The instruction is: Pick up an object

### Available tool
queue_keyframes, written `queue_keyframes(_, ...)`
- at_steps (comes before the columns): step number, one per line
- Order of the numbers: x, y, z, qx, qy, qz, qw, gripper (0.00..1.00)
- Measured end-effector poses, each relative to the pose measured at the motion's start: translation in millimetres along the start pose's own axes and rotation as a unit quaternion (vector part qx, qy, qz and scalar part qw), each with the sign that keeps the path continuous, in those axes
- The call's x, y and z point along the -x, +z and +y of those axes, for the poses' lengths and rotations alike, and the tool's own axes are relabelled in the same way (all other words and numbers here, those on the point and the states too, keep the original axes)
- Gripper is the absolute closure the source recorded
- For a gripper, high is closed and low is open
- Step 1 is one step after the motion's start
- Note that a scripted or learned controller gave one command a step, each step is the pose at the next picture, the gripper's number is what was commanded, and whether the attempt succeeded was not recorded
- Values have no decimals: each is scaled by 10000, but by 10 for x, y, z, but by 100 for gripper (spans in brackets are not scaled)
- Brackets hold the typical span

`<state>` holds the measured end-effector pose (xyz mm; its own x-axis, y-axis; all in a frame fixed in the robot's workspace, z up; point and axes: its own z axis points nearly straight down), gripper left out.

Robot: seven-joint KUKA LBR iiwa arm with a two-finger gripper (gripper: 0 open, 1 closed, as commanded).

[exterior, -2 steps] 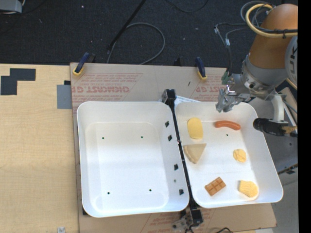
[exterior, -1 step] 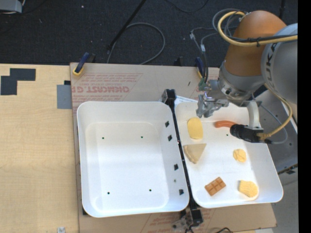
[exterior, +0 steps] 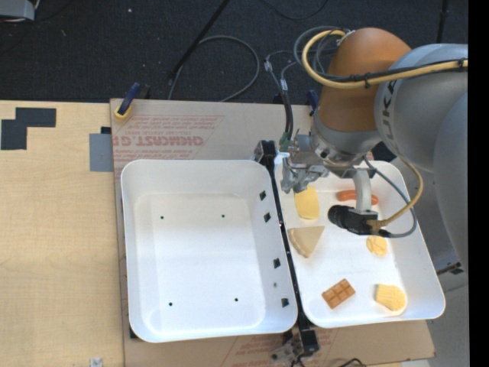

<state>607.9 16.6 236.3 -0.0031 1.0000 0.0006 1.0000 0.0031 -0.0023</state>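
The grey arm (exterior: 428, 98), with its orange band (exterior: 363, 60), reaches in from the right of the view and brings the jaws down over the right bin (exterior: 416, 270), close to the wall that this bin shares with the left bin (exterior: 199, 274). The jaws hang at the upper left corner of the right bin, and a yellow block (exterior: 307, 204) lies just below them, at their tips or touching them. Whether the jaws are apart, together or clamped on the block I cannot tell, because the wrist covers them from above. All the things that could be picked lie in the right bin. Below the yellow block, near the shared wall, lies a pale wedge (exterior: 306, 241). To the right of the block is an orange-red stick (exterior: 357, 196), partly hidden behind the robot's own parts. Lower in the bin a small yellow lump (exterior: 377, 245) lies toward the right side. Near the front edge a brown waffle-patterned piece (exterior: 338, 293) and a yellow chunk (exterior: 390, 297) lie side by side, apart from each other. Both bins stand on a cardboard sheet (exterior: 168, 132) with red lettering, which lies on the pale wooden tabletop (exterior: 53, 243).
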Motion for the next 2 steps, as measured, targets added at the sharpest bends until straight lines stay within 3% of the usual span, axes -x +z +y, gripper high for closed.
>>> queue_keyframes(2, -896, 161, -51, 1, 2, -2, 10000, 100)
